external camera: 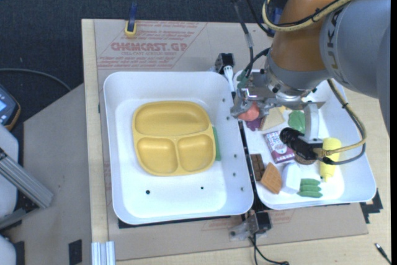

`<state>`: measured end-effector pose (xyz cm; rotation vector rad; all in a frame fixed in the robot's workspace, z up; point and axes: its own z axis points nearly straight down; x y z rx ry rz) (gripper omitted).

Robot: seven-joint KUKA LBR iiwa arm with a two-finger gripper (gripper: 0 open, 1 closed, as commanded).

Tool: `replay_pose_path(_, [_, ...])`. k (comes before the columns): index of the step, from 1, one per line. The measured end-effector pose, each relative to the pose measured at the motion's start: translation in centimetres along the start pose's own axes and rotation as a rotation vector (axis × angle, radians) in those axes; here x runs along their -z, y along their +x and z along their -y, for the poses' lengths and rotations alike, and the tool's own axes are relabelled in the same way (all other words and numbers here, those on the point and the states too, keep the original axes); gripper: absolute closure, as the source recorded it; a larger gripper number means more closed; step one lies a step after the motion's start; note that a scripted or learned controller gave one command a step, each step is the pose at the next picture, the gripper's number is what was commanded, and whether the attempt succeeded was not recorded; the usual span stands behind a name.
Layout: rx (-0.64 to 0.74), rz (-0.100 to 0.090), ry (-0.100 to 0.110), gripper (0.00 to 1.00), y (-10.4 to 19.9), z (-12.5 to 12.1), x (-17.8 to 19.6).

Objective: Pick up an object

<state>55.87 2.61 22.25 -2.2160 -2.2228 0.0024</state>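
My gripper (249, 102) hangs under the orange-banded wrist at the left edge of the right bin (363, 180), near the wall between the bins. A small red object (248, 113) lies right beneath it, touching or nearly touching it. A purple piece (254, 123) and a cream wedge (273, 116) sit beside the red object. The wrist hides the top of this pile.
The right bin also holds a green piece (297, 120), a maroon packet (275, 143), a brown bar (257, 164), a tan wedge (271, 179), a green pod (310, 187) and a yellow toy (330, 152). The left bin (118, 133) holds a yellow divided plate (173, 136).
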Motion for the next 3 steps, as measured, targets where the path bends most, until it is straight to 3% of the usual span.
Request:
replay_pose_path(1, [-0.003, 0.0, 0.001, 1.0, 0.1, 1.9, 0.6])
replay_pose_path(3, [-0.002, 0.0, -0.001, 1.0, 0.1, 1.4, -0.6])
